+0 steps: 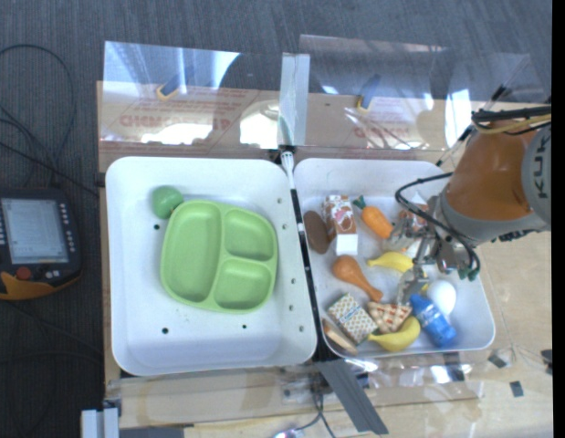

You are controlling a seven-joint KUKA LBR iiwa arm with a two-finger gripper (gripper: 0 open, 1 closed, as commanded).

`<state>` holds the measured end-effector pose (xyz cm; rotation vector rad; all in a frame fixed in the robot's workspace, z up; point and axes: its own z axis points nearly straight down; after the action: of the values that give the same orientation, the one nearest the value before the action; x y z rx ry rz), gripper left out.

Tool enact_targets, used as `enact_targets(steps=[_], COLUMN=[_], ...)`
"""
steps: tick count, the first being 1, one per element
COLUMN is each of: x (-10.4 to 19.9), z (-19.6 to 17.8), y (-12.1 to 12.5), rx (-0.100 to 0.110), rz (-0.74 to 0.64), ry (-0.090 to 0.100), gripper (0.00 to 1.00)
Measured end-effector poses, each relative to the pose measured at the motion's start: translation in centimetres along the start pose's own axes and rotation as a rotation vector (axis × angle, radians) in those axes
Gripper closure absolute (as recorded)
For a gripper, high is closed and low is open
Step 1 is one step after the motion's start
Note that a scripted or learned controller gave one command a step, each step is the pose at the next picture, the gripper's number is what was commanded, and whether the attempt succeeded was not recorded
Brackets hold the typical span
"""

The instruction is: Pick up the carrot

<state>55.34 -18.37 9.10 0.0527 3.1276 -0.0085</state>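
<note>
2 white bins sit side by side on the bench, the left bin (136,336) and the right bin (478,322) meeting along a central divider. Next in size, the grey arm (496,185) with its orange band reaches in from the right and hangs over the right bin's right half. A green divided plate (218,254) with 3 compartments lies in the left bin, and a green ball (167,201) touches its upper left edge. The gripper (419,267) hovers low among the toy food, near a yellow banana (392,262) and a white egg (441,296); whether its fingers are apart or together cannot be told, as cables and clutter hide them. A blue bottle (435,323) lies below the egg, beside a second banana (398,336). A chicken drumstick (353,274) rests mid-bin. The carrot (377,220), orange with a green tip, lies in the upper middle of the right bin, just right of a small printed carton (339,213), apart from the gripper.
</note>
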Motion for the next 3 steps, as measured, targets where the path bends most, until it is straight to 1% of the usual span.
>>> enact_targets(steps=[1, 2, 3], x=[-5.1, -5.4, -9.5], z=[0.1, -1.2, -0.1], y=[1.8, 1.8, 9.1], rx=[0.000, 0.004, -0.003], rz=[-0.021, -0.022, 0.102], ry=[-0.002, -0.011, -0.004], gripper=[0.00, 1.00, 1.00])
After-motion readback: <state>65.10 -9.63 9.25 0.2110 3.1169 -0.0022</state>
